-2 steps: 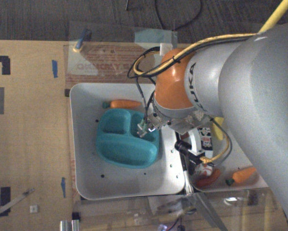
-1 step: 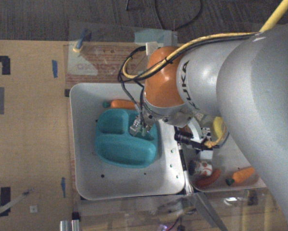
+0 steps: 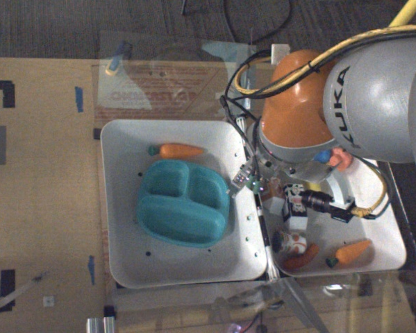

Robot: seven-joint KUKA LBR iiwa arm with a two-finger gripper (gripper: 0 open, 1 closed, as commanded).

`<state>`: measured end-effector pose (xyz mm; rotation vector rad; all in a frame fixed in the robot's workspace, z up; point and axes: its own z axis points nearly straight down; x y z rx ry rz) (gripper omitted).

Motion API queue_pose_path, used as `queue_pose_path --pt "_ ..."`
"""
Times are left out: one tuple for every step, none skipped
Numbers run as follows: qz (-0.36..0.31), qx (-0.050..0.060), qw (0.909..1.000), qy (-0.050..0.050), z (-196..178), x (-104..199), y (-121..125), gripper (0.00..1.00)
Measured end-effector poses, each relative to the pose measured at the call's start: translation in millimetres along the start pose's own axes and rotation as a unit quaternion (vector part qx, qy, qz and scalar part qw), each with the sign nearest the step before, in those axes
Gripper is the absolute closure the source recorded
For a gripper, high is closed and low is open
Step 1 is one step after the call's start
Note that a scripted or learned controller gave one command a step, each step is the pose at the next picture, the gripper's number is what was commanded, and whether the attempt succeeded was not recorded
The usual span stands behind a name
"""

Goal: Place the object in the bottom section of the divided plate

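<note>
Likely light, stiff, smooth toy carrot (image 3: 351, 252) in right bin (image 3: 395, 252); best pinched across thick middle. Gripper (image 3: 296, 217) above bin, jaw state impossible to tell.

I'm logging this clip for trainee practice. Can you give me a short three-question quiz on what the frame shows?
1. True or false: the teal divided plate sits in the left bin.
2. Which lies just beyond the plate's far edge in the same bin? A) a carrot B) a spoon C) a cup
3. Fill in: the second carrot lies in the ____ bin, near its front corner.

Key:
1. True. The plate rests near the middle of the left bin.
2. A. An orange carrot lies beside the plate, not on it.
3. Right. It lies in the right bin, below the arm.
</note>
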<state>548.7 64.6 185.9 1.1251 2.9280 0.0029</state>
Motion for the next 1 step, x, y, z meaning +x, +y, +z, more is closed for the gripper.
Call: queue_pose_path --pt "0.126 0.001 0.9920 0.002 85.0 93.0 18.1 1.00"
